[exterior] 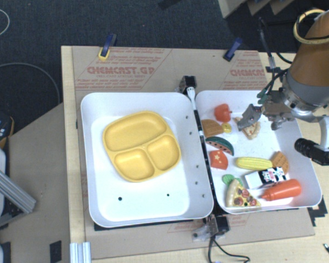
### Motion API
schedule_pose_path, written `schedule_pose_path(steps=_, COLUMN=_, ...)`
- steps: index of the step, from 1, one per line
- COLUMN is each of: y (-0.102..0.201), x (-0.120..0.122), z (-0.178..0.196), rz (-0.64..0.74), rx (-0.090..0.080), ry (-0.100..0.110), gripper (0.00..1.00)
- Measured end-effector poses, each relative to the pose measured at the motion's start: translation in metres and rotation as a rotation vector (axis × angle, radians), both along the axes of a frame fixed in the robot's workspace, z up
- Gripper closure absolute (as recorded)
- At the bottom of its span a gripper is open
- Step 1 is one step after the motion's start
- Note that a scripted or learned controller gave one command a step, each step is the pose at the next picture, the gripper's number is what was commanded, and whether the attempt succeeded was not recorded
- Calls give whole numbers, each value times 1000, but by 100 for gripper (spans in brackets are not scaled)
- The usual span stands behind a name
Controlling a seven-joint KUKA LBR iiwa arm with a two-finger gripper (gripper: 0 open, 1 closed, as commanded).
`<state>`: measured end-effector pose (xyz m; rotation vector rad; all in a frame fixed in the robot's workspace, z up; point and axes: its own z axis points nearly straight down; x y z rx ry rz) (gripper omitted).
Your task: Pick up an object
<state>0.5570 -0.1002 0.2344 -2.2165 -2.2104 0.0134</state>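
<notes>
Two bins on the counter: counted contents.
Left bin [93,147]: one yellow tray [141,145]. Right bin [307,171]: about eleven toy foods; the gripper [261,119] is above its far part, jaws open, gripping nothing.

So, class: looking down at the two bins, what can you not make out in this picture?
- Gripper, camera view: too small and blurred against the wrist hardware to tell its state.
- Tan item under the gripper: partly covered, so its kind is unclear.
- Arm: cut off by the right and top edges.
- Black-and-white box: print too small to read.
</notes>
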Motion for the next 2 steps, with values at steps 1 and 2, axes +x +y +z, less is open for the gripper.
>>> schedule_pose_path(steps=1, y=0, x=2, z=6, rz=2, rx=-1, ry=-12, gripper=0)
schedule_pose_path(steps=2, y=3, x=-4, z=-55, rz=2, rx=0, ry=-6, gripper=0)
